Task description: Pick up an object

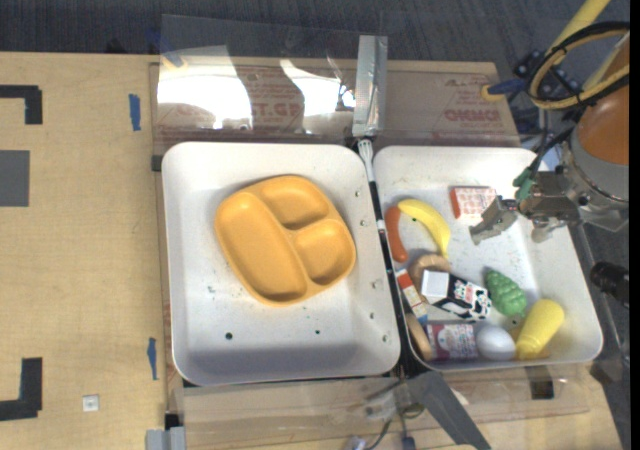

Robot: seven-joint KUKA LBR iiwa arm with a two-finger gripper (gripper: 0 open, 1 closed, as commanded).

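Note:
My gripper (518, 224) hangs over the right side of the right bin (585, 268), open, with nothing between its fingers. A small red and white box (469, 200) lies just to its left. Farther left are a yellow banana (426, 223) and a red sausage-shaped piece (397, 234). Below the gripper lie a green bumpy object (505, 294), a yellow object (539, 327) and a white egg (495, 341). A black and white card (466, 299), a white cube (435, 284) and a pink can (454, 339) crowd the bin's lower left.
An orange divided plate (287, 238) fills the middle of the left bin (190, 338). A clear plastic sheet and a taped upright strip (369, 88) stand behind the bins. Yellow and black cables (570, 48) hang at the upper right.

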